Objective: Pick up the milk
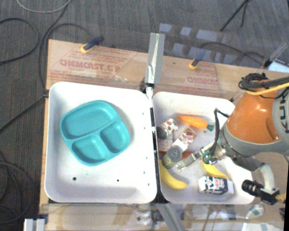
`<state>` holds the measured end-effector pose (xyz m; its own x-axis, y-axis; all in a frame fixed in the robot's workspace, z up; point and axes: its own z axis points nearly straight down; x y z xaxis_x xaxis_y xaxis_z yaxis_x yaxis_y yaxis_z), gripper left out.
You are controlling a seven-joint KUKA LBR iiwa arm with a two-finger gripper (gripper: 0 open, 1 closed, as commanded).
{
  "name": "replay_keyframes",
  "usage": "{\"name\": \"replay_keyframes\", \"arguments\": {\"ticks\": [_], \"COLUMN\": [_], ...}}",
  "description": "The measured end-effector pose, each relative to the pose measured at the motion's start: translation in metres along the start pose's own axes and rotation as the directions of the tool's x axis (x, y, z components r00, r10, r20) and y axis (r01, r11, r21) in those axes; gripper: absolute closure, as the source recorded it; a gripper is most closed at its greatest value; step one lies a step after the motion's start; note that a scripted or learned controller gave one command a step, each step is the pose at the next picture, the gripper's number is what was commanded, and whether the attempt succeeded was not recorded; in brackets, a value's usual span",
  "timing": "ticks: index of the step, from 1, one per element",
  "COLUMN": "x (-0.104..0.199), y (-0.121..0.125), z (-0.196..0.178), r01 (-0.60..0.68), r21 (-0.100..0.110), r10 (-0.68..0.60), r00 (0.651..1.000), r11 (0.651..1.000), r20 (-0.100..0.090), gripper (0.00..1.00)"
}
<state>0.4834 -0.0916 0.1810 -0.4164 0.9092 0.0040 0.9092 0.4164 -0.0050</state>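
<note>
The milk (214, 185) is a small white carton with black patches. It lies on its side near the front wall of the right bin (240, 168). My gripper (186, 163) reaches in low from the right and points down-left, over the middle of that bin. It sits to the upper left of the milk, apart from it, close to a green bottle with a grey cap (171, 155). The milk lies free on the bin floor. The arm's orange band (252, 122) hangs over the bin's right side.
In the right bin are a carrot (193, 122) at the back, two small printed cartons (168, 126) (186, 137), a banana (173, 180) at the front left and another banana (214, 170) just above the milk. The left bin (53, 180) holds a teal divided plate (96, 131).
</note>
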Motion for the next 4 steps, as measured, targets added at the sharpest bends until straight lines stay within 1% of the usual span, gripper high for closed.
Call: {"name": "replay_keyframes", "arguments": {"ticks": [1,2,3,4], "x": [-0.051,-0.120,-0.119,-0.123], "y": [-0.024,-0.055,-0.053,-0.044], "z": [0.023,0.039,0.033,-0.128], "r01": [0.007,0.298,0.300,0.721], "r21": [0.001,0.000,-0.002,-0.002], "r10": [-0.007,-0.298,-0.300,-0.721], "r00": [1.000,0.955,0.954,0.693], "r11": [1.000,0.955,0.954,0.693], "r20": [0.001,0.003,-0.001,0.007], "gripper": [0.00,0.00,1.00,1.00]}}
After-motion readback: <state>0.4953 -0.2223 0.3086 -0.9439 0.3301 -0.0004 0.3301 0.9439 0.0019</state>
